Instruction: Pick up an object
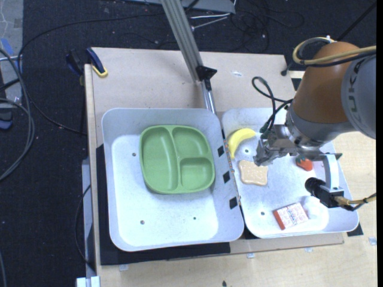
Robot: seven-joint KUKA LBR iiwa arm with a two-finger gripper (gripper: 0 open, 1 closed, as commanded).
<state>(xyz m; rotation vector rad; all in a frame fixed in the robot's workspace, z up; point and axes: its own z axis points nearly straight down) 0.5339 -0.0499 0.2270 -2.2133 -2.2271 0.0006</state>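
The gripper [263, 155] is seen low over the right bin [338, 223], just beyond the far edge of the slice of toast [254, 173]. Whether the gripper is touching the toast cannot be told. Whether it is wide or narrow cannot be told either, since its tip is seen from above as a dark tangle of metal. The toast is laid flat on the bin's white floor, pale brown, near the wall shared with the other bin. A banana [240, 139] is found beyond the toast and slightly to its left, curved, and close to the gripper on the side away from the arm. Contact between the two cannot be judged. A small red thing [305, 165] is placed to the right of the toast, on the other side of the gripper. A red and white box [291, 214] is laid nearer the camera than the toast and to its right, well apart from the gripper and turned askew to the bin's edges. To the left of the toast, across the wall between the bins, a green divided plate [177, 159] is set flat in the left bin [149, 232]. The grey arm [335, 94], with its orange band, is stretched in from the right of the toast and is bent down over it.
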